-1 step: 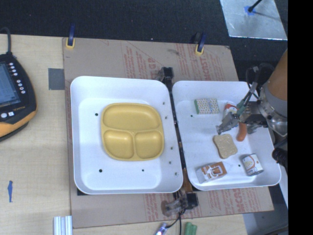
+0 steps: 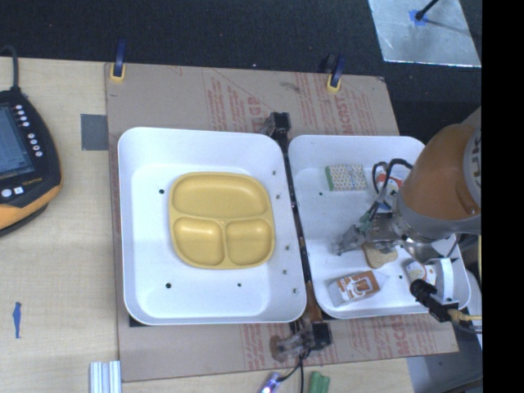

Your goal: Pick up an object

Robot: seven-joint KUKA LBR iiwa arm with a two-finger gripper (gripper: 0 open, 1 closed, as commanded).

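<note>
The arm [image 2: 442, 182] entered from 3 o'clock, its orange band lying over the right-hand part of the right bin [image 2: 315, 219]. The gripper [image 2: 354, 240] sat low inside that bin, near its centre, pointing toward 9 o'clock. Whether its fingers were spread or pressed together could not be told; the view was too coarse at that spot, and nothing was seen between them.

Contents of the right bin:
- A small brown packet [image 2: 354, 286] lay at 6 o'clock of the gripper, close to the bin's near wall and apart from the gripper.
- A pale tan piece [image 2: 378, 257] lay just beside the gripper at its 4 o'clock; contact could not be judged.
- A green-and-white patterned pad [image 2: 345, 177] lay at 12 o'clock of the gripper, near the far wall.
- A loop of black cable [image 2: 391, 170] lay at 1 o'clock, next to the arm.

The left bin [image 2: 139, 219] held a yellow divided tray [image 2: 221, 219] at its centre, flat, with three compartments. A teach pendant [image 2: 20, 170] rested on the bench at 9 o'clock of the left bin.
</note>
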